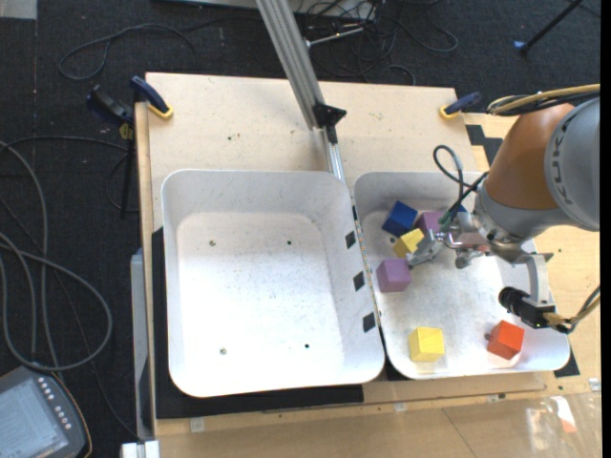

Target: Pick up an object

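The right bin (pixel 535 361) holds several small blocks. At its far left lies a blue cube (pixel 399 218), and a small yellow block (pixel 411 241) sits just below it. A purple cube (pixel 392 275) rests near the bin's left wall. A pale purple block (pixel 431 222) is partly hidden by the wrist. A yellow cube (pixel 427 343) and an orange cube (pixel 505 340) lie along the near side. My gripper (pixel 434 244) is low in the bin, its tip right beside the small yellow block.
The left bin (pixel 172 256) stands beside the right one, with a shared wall between them at mid-bench. A slanted metal rail (pixel 291 51) crosses above the bench's far side. The grey and orange arm (pixel 539 175) covers the right bin's far right corner.
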`<state>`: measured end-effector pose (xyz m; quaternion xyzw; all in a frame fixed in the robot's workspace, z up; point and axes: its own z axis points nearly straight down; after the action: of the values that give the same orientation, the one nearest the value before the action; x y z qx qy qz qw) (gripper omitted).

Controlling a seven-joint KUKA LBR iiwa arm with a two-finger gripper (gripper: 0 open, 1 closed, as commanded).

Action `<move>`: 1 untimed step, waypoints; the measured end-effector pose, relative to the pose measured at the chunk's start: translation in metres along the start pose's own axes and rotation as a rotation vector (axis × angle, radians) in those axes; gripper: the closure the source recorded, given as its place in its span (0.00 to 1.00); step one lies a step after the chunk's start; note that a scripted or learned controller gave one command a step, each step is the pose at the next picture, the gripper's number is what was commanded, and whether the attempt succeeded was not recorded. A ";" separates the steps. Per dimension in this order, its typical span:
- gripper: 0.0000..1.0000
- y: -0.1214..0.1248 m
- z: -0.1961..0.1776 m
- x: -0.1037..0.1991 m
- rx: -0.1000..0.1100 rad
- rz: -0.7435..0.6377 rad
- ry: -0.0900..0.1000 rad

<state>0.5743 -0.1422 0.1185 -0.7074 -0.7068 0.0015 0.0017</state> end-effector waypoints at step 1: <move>0.00 0.002 0.021 0.000 -0.009 0.001 -0.001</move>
<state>0.5763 -0.1427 0.0976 -0.7076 -0.7066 -0.0013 -0.0021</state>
